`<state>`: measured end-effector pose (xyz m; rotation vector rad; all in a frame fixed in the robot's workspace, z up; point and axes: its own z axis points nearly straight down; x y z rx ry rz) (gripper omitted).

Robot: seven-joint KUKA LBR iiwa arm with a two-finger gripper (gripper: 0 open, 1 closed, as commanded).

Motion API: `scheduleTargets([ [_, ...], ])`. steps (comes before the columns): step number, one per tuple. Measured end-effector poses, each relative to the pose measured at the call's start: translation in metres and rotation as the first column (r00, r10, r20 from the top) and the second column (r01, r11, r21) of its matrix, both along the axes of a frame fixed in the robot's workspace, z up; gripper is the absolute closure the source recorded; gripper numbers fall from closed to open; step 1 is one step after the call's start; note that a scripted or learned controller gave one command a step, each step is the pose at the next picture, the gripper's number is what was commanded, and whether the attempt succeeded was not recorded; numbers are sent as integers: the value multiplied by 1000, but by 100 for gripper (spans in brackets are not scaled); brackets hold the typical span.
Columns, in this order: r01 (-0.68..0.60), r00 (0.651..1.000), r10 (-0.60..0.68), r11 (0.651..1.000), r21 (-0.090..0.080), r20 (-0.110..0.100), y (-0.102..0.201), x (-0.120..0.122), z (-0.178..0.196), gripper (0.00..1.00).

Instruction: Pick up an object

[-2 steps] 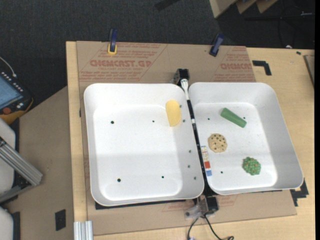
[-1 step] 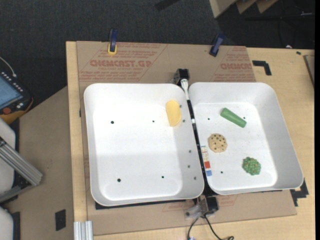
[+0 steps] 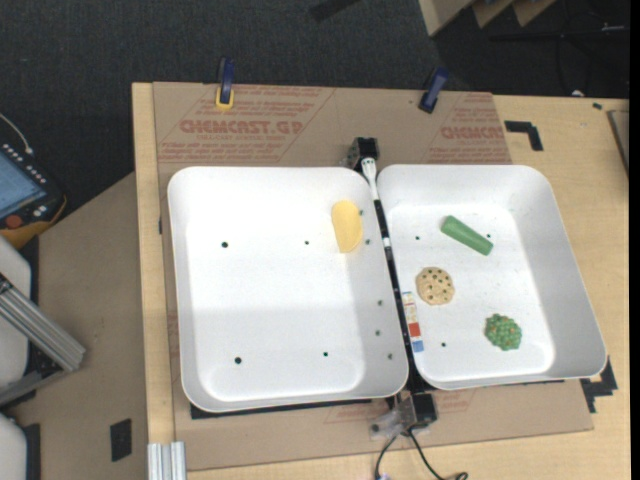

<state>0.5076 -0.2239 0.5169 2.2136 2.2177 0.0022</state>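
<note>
Plainly, nothing lets me tell whether the pincer is released or clenched, so places are given by the bins. Two white bins sit side by side, touching along a dark seam (image 3: 384, 248), on a cardboard sheet (image 3: 300, 118).

The left bin (image 3: 200, 268) holds one thing: a pale yellow piece (image 3: 346, 226), lying near the wall it shares with the other bin, toward the far end.

The right bin (image 3: 560, 268) holds three things, all apart from one another. A green cylinder (image 3: 466, 235) lies tilted toward the far end. A round speckled cookie (image 3: 434, 285) lies flat near the middle, closer to the seam. A bumpy green lump (image 3: 503, 332) sits toward the near corner, away from the seam.

Two blue clamps (image 3: 225, 73) grip the sheet's far edge.
</note>
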Motion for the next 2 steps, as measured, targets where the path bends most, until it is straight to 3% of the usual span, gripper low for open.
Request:
scheduleTargets([
  [1,1,1000,-1,1000,2,-3,0,-1,-1,0],
  [2,-12,1000,12,1000,5,1,108,26,20,0],
])
